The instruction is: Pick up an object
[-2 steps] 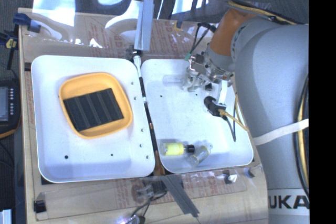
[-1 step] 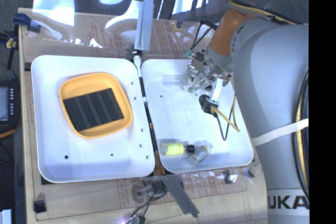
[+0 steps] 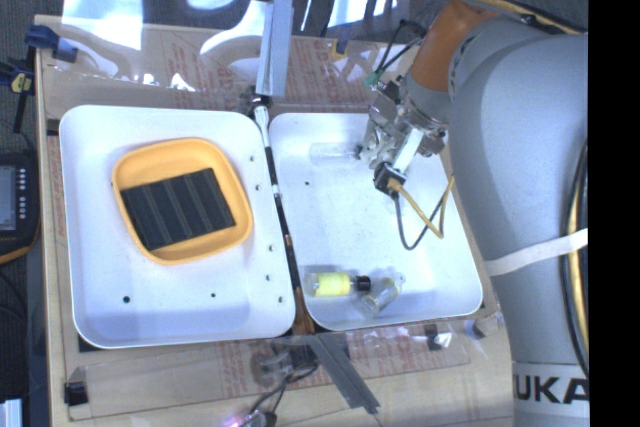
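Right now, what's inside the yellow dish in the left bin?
A dark ribbed rectangular pad lies flat inside the yellow dish, covering its floor. Anything beneath the pad is hidden.

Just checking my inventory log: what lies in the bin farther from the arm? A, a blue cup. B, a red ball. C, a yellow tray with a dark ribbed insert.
C: a yellow tray with a dark ribbed insert lies in that bin, near its middle.

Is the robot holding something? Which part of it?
Cannot tell. The end effector is down beside a clear plastic object in the right bin, but the view does not show a grip.
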Controlling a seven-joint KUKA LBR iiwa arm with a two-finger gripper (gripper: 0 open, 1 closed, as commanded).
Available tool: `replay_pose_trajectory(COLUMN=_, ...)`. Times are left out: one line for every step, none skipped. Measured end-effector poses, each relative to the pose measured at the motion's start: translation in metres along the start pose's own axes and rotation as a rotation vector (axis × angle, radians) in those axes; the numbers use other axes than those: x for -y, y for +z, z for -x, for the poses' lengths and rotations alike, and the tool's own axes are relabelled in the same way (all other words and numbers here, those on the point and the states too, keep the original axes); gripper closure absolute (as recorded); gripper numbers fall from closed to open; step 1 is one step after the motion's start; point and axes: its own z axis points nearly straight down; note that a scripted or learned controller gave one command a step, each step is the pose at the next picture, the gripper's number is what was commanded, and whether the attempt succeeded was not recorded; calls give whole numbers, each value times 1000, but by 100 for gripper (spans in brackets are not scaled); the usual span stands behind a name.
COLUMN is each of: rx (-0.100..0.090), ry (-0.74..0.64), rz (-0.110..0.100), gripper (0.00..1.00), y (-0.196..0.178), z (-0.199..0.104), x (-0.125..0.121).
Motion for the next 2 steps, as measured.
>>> replay_pose_trajectory(rx=0, ry=248, rz=-1, gripper=100, y=-131, z=10, x=18)
replay_pose_trajectory(rx=1, ry=507, rz=-2, gripper=100, y=-151, z=19, x=9)
